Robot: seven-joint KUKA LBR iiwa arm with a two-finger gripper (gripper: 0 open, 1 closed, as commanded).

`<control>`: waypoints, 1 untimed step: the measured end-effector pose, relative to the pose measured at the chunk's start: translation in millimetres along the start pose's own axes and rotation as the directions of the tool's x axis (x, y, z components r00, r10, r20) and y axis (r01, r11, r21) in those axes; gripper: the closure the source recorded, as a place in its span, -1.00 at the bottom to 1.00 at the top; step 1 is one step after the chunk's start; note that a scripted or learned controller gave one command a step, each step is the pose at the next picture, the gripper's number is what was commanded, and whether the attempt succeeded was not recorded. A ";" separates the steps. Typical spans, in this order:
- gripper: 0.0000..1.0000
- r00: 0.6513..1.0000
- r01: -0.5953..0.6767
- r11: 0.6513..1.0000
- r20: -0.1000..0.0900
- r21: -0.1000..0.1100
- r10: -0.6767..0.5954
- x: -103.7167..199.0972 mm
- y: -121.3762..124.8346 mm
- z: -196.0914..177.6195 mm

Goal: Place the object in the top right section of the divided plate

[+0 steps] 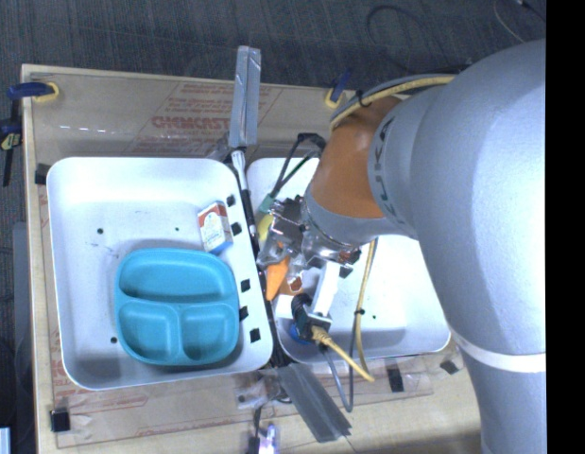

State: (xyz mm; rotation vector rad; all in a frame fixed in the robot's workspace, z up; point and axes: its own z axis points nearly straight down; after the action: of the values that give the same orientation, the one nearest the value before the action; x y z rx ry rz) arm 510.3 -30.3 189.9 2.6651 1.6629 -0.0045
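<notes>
Dark carpet round the bench; two white bins on it. Left bin has the blue plate and a small carton. Arm's over the right bin, gripper buried among bits by the divider, incl. something orange. Which one's the object, can't tell. Probably light, small; pinch across the middle.

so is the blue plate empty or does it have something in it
Empty: all three sections of the blue divided plate show bare blue. The small carton lies outside it.
</notes>
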 end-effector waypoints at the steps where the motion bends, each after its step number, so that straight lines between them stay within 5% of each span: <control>1: 1.00 0.984 -0.177 0.984 0.000 0.004 0.177 -49.9 68.9 -43.3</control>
State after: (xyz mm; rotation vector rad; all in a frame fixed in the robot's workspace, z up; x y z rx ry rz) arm 550.3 -105.3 233.3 2.8050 1.4216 -0.0069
